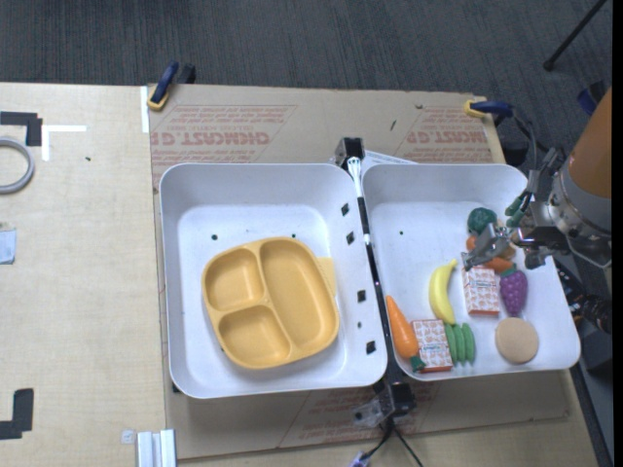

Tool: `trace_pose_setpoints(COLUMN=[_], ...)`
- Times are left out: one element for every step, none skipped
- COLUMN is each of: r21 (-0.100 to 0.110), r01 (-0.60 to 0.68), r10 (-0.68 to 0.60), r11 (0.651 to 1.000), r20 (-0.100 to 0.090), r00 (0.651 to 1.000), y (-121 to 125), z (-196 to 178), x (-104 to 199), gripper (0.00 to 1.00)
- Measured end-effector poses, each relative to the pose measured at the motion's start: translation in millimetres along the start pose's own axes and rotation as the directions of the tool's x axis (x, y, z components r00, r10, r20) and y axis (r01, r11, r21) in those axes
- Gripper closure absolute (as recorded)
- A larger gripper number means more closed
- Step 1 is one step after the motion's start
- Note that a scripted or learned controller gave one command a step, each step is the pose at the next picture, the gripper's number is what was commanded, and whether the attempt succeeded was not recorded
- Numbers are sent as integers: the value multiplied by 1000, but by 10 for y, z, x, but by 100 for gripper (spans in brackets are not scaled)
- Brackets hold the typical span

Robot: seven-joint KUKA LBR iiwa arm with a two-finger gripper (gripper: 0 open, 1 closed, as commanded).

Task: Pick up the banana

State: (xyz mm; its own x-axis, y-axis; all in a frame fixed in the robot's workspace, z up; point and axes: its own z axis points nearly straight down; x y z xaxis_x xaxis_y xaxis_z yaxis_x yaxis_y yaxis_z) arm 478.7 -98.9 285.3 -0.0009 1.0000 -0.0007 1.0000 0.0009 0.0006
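The gripper (pixel 498 242) hangs low over the right bin (pixel 419 202), up and to the right of the banana (pixel 443 292). Its tips blend with an orange toy (pixel 487 251) and a dark green one (pixel 481 220) beneath them, so I cannot tell how wide it stands or whether anything sits in it. The banana is clearly not in it.

The banana lies flat on the bin floor, its length running roughly up and down in the camera view, curving gently. It looks like a moulded plastic toy: probably light, stiff and somewhat slick, so it should not crush but could squirt out of a pinch near either tapered end. The best hold is likely across its thick middle, closing over the narrow width.

Room there is tight. Just to the banana's right lies a small printed carton (pixel 482 293), and beyond that purple grapes (pixel 513 292). Below the banana sit a second carton (pixel 432 344), a green vegetable (pixel 463 342) and a tan round piece (pixel 516 340); below and left is a carrot (pixel 399 325). The side toward the bin divider is free.

Well to the banana's left, the left bin (pixel 195 212) holds 1 yellow plate (pixel 271 302) with 3 compartments, none holding anything.
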Motion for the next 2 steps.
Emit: trace_pose_setpoints(r21=[2,2], r01=[-62,272], r10=[62,-272], r11=[998,962], r20=[-1,-1], r00=[998,962], y=[683,653], z=[1513,1932], x=[55,20], gripper=[0,0])
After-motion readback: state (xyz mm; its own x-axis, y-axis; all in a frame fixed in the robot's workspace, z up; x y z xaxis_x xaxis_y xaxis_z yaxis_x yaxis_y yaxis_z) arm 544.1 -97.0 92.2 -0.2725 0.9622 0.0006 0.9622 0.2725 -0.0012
